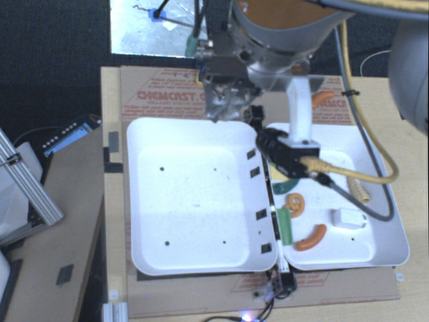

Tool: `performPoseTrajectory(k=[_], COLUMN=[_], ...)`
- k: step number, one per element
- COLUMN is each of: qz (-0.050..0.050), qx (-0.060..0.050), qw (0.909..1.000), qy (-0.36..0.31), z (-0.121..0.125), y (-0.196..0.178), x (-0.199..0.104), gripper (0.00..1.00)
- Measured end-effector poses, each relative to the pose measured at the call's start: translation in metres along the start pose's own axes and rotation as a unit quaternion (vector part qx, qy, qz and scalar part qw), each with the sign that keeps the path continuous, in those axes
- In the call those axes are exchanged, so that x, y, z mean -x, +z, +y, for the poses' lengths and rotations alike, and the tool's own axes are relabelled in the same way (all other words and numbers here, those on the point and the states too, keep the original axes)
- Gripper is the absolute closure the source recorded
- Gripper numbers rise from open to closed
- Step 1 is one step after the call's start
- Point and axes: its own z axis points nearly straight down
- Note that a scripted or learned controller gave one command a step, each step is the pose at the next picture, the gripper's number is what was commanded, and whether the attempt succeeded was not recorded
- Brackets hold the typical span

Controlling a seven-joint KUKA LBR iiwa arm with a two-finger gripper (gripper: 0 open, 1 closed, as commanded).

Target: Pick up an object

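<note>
So the pincer [226, 107] hangs over the far rim of the left bin [154, 180], up near the corner by the other bin, and honestly I can't tell how open it is or if it's got anything. The pickable stuff sits in the right bin [387, 247]: an orange sausage-shaped piece [312, 237], an orange ring [295, 203], a green stick [285, 227] along its left wall, a white block [347, 218] and a tan cylinder [360, 192].

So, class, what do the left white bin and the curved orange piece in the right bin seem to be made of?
Left white bin: probably thin moulded plastic, matte; rounded corners and smooth sloped walls suggest it. Curved orange piece: likely plastic or rubber, smooth, evenly coloured, perhaps toy food; too small to tell further.
</note>
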Motion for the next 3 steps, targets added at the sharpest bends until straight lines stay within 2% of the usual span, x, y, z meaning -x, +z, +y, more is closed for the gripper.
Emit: performPoseTrajectory(k=[3], qz=[0.0], qx=[0.0], qw=[1.0], qy=[-0.001], z=[-0.0001], y=[0.0001], x=[0.0], gripper=[1.0])
